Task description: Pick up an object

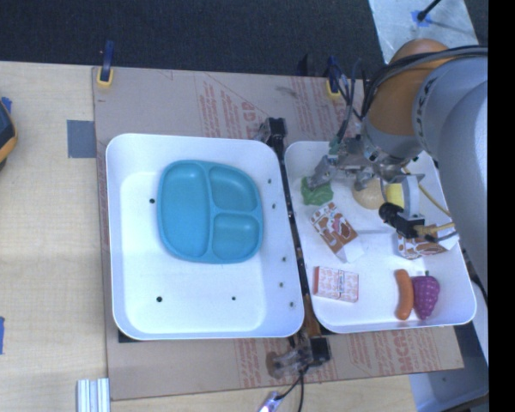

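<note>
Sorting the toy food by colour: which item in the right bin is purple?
The grape bunch at the right bin's near corner. Beside it lies an orange sausage; the piece up by the gripper is green.

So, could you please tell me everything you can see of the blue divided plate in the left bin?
The blue divided plate is a light turquoise tray with rounded corners, plastic by its look, and three compartments: one large on the left, two smaller on the right. It lies flat and face up on the floor of the left bin, in its upper middle part, slightly turned. Nothing rests in it. No other object touches it.
</note>
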Robot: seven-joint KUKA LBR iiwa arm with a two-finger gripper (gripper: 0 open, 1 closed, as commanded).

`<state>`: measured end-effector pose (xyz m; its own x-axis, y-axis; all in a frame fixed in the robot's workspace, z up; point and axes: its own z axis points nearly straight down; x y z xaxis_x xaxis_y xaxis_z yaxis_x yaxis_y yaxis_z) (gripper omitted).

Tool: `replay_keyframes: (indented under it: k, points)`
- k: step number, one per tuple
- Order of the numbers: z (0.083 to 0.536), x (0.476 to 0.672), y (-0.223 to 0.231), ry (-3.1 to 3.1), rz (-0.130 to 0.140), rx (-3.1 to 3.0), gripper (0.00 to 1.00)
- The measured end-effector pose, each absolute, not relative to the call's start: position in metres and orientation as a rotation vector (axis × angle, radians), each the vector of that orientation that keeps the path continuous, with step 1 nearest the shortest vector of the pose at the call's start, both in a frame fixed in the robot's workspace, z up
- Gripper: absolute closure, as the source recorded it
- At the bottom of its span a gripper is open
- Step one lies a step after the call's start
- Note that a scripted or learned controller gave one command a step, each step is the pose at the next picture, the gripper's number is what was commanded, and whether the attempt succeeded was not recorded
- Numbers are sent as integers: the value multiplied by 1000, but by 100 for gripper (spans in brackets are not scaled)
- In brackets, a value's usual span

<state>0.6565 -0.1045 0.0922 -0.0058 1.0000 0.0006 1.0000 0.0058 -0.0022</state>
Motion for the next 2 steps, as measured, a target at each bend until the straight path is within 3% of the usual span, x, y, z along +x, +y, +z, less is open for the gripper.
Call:
replay_keyframes:
  k: [2]
  points:
    - [92, 656, -104, -2223, 2, -2218, 0]
